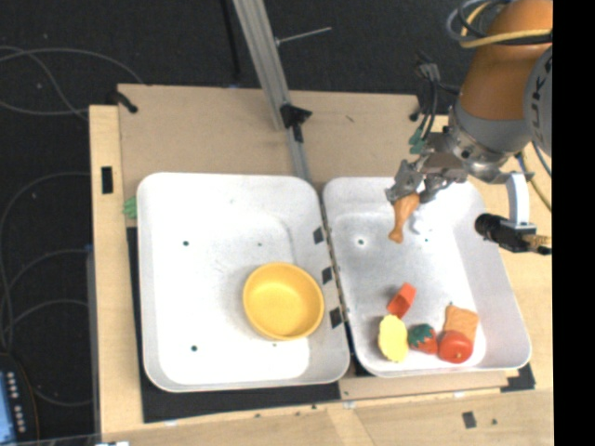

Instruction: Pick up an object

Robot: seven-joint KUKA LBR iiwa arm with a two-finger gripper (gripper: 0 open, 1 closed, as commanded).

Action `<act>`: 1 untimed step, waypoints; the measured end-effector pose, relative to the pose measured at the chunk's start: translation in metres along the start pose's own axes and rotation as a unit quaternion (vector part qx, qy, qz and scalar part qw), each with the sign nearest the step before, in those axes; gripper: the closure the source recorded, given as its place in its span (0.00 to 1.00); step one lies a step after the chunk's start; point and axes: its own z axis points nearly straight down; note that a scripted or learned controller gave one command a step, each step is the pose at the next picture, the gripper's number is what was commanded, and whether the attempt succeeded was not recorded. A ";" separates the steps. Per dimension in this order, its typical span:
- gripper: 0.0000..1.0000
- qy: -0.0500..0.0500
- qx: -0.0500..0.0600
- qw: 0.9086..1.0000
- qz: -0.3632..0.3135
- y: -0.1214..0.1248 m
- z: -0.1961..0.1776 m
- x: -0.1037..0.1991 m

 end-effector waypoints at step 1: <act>1.00 0.000 0.000 1.000 0.000 -0.010 -0.001 0.042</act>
